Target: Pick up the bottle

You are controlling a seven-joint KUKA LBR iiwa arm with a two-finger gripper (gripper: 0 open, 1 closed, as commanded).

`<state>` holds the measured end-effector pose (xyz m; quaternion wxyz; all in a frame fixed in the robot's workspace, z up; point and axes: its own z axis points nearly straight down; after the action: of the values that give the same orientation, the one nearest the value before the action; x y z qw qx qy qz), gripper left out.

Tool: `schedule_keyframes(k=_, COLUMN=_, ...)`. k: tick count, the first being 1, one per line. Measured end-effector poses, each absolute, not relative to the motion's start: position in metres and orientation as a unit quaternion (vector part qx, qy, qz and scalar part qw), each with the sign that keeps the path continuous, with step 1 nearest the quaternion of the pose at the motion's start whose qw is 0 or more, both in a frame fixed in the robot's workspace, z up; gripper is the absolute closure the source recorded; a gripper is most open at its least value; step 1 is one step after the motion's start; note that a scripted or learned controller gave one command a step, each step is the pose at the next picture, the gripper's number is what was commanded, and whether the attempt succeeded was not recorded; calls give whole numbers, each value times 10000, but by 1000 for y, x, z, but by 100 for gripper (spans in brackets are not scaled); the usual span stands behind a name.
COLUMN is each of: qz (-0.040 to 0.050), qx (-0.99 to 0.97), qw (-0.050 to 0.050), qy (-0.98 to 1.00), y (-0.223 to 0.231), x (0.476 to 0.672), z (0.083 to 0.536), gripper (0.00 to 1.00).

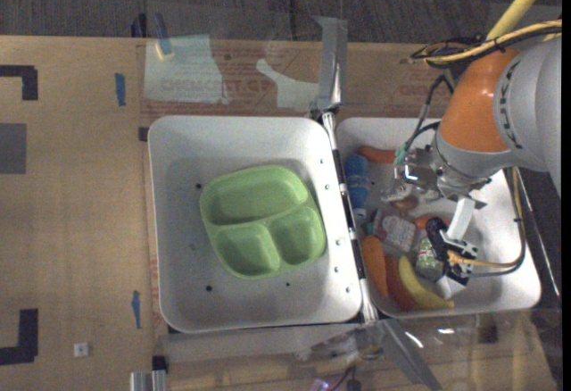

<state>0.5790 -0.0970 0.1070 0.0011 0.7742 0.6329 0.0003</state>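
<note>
The bottle is blue, slim and rounded. It lies in the right bin hard against the wall at nine o'clock, its long axis running twelve to six. The gripper hangs over the middle of that bin, just at the bottle's three o'clock and apart from it. Its metal parts glint and blur together, so I cannot tell whether the jaws are spread or pressed together, and nothing shows between them.

At the gripper's twelve o'clock lies a short orange piece. At its six o'clock sits a crinkled, shiny packet. Further toward six, a smooth tapered orange carrot, a dark red piece and a curved yellow banana lie packed side by side.

The left bin is smooth white plastic with rounded corners. In its middle rests a matte green tray, rounded and split into three hollows, turned a little clockwise.

The bench is flat, pale brown board with strips of blue tape.
</note>
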Motion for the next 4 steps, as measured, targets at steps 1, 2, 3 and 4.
schedule_keyframes(k=1, qz=-1, qx=8304, qw=-1, qy=5571, y=6, x=594, z=185, gripper=100)
schedule_keyframes(k=2, qz=-23, qx=8883, qw=-22, qy=4593, y=20, x=503, z=202, gripper=100)
schedule_keyframes(k=3, qz=-7, qx=8850, qw=-3, qy=4656, y=68, x=513, z=240, gripper=100)
schedule_keyframes(k=4, qz=-10, qx=9096, qw=2, qy=4155, y=71, x=556, z=261, gripper=100)
